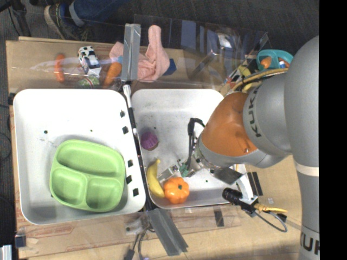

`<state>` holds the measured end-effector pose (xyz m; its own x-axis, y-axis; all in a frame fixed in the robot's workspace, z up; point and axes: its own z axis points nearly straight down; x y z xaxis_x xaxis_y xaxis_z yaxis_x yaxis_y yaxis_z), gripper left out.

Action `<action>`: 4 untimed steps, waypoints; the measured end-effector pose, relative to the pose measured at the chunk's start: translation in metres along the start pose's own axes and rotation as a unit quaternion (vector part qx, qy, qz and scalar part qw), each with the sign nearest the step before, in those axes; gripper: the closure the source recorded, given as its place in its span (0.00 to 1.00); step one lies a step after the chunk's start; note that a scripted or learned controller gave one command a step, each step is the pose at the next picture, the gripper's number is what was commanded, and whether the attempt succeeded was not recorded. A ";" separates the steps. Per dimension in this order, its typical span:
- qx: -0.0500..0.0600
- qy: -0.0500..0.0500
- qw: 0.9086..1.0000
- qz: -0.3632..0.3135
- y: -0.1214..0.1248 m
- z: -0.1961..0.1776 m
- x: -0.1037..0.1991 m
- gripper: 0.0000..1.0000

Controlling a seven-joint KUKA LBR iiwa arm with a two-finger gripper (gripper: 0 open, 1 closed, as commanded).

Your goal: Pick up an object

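Note:
The right bin (179, 99) holds a small purple object (149, 140) near its left wall. A yellow banana (154, 180) and an orange pumpkin-like toy (176, 190) lie by the front left corner. My gripper (178, 170) reaches down from the orange wrist band (230, 131). Its tip sits low in the bin, just above the orange toy and right of the banana. Nothing can be seen held in it.
The left bin (32, 118) holds a green divided plate (88, 174). Behind the bins lie a pink cloth (152, 53), small toys (89, 61) and plastic wrap. A teal object (274, 58) sits at the back right. The arm's grey body covers the bench's right side.

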<state>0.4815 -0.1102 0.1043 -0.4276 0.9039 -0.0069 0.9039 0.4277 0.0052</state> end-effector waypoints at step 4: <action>0.000 -0.002 1.000 -0.020 -0.004 0.008 0.000 0.00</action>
